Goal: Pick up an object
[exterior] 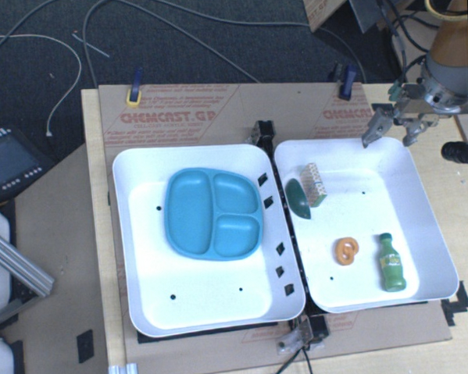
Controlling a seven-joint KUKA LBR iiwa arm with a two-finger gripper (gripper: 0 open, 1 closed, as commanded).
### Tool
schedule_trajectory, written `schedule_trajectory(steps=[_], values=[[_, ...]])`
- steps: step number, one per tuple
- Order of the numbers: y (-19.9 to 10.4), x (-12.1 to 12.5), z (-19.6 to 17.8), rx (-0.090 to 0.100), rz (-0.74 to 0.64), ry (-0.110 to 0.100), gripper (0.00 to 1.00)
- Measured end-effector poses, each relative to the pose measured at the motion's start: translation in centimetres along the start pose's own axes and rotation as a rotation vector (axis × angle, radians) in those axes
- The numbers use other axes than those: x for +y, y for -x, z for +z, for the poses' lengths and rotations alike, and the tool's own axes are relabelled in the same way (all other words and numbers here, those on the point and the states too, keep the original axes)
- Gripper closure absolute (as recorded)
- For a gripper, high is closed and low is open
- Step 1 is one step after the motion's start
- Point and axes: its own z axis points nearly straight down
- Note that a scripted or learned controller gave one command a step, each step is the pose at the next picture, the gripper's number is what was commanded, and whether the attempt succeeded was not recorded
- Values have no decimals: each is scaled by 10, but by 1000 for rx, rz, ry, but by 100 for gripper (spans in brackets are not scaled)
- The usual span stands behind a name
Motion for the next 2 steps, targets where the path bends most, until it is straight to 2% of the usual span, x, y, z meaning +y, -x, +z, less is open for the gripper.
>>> schedule_trajectory(steps=[1,2], values=[[-1,3,-10,-3,-3,15,0],[6,-2,49,-2,-2,9,0]])
